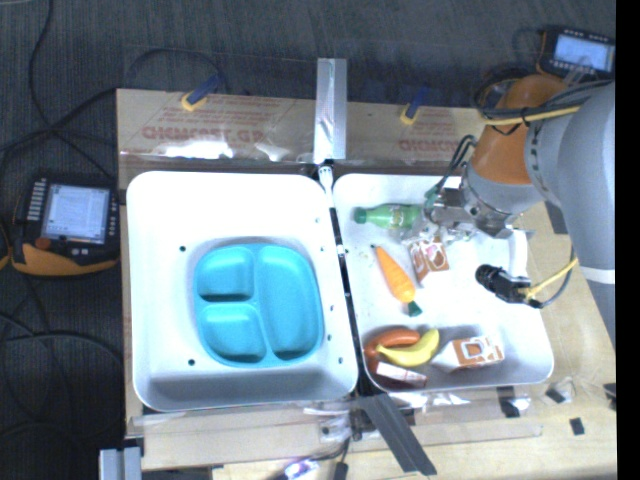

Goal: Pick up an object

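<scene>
Can't really tell from this angle whether the jaws are apart or together. The gripper (438,220) sits low over the back part of the right bin (535,353), with its tip right between a green bottle (388,215) and a small brown-and-white carton (431,258). It looks very close to both, but whether it's touching or holding either one I can't make out.

The bottle lies on its side along the back wall of the bin, just left of the gripper. The carton is just in front of it. Next to the carton, toward the middle divider, there's a toy carrot (396,276) lying at a slant with its green end pointing to the front.

Down at the front of the same bin: a banana (414,347) resting on something red, and just to its right an orange-and-white box (475,352).

The left bin (160,208) has a blue divided tray (257,303) with three compartments sitting in the middle.

The arm (520,153) comes in from the right.
</scene>
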{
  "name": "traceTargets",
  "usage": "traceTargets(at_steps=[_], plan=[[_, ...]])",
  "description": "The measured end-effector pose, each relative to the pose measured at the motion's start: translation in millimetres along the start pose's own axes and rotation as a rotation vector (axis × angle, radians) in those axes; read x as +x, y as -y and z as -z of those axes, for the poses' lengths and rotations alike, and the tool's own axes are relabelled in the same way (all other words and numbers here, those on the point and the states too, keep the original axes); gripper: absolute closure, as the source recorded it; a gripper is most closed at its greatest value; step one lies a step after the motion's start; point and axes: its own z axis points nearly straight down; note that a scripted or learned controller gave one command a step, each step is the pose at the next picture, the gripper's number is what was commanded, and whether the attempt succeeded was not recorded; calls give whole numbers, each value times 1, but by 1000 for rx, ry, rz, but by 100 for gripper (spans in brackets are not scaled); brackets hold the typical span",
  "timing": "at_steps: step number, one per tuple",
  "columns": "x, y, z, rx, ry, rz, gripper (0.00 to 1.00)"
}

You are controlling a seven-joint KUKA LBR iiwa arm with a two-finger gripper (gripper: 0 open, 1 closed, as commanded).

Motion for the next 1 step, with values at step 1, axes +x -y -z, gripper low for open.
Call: traceTargets(at_steps=[1], plan=[[32,33,110,2,4,-111,100]])
